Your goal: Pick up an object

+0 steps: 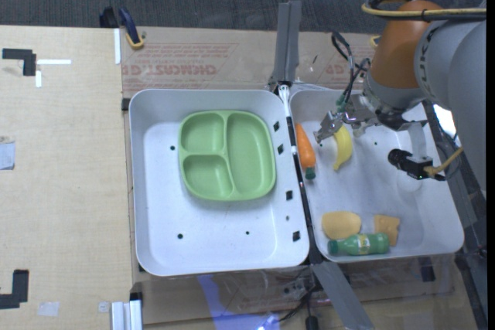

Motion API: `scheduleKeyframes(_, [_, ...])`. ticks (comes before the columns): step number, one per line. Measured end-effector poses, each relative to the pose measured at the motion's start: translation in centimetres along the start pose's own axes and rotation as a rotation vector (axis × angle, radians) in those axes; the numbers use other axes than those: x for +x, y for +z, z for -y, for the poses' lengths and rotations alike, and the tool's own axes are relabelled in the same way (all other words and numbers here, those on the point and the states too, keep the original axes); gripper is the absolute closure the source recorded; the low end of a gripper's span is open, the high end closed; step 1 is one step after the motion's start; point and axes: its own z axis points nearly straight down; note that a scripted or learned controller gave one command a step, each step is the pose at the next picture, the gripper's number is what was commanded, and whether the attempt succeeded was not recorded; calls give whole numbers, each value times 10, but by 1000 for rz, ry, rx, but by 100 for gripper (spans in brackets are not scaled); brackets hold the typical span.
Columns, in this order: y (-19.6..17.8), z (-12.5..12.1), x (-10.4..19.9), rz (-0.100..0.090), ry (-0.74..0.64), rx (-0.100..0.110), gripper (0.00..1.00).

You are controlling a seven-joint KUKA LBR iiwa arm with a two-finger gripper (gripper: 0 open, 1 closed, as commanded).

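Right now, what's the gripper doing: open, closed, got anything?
Gripper: over the right bin, at the top end of the banana. Open or closed, and any grasp, cannot be told from this view.

The two white bins [155, 243] look like smooth glossy plastic; the green plate [227, 155] is matt plastic; the table [62, 189] is pale wood.

Red printed lettering runs along the cardboard sheet [203, 62] lying at the bench's far edge, behind the two bins. It appears upside down and mirrored from this camera; the characters look like "OKMCAZ" or similar, exact reading uncertain. More red print on the same cardboard behind the right bin [433, 239], too small to read. Green bottle [358, 245] at the right bin's near edge carries a label, not legible.
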Motion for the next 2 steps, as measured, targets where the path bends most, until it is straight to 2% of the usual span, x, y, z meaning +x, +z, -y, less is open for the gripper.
scheduleKeyframes(1, [-7,0,-1,0,2,2,100])
scheduleKeyframes(2, [-90,-28,48,1,139,3,100])
